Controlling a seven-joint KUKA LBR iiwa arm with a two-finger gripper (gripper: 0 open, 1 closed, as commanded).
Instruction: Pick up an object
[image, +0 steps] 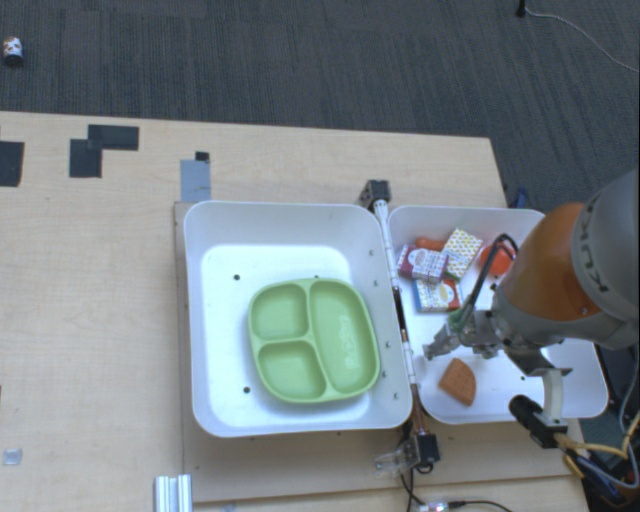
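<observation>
The right bin (590, 395) holds several small items. An orange wedge-shaped piece (459, 381) lies near its front left. At the back left sit a purple-and-white box (424, 264), a patterned pale box (462, 247), a red-and-white packet (438, 293) and an orange item (428, 243). A red-orange item (496, 262) shows beside the arm. My gripper (465, 338) hangs low over the bin's middle, just above and behind the orange wedge. The grey wrist and orange band (545, 275) cover much of the bin's right half.
The left bin (215, 300) carries a green three-compartment plate (313, 340). A ridge (395, 300) divides the two bins. Cables and a clamp (415, 452) lie at the bench's front edge. Dark tape patches (100, 148) mark the bench at the far left.
</observation>
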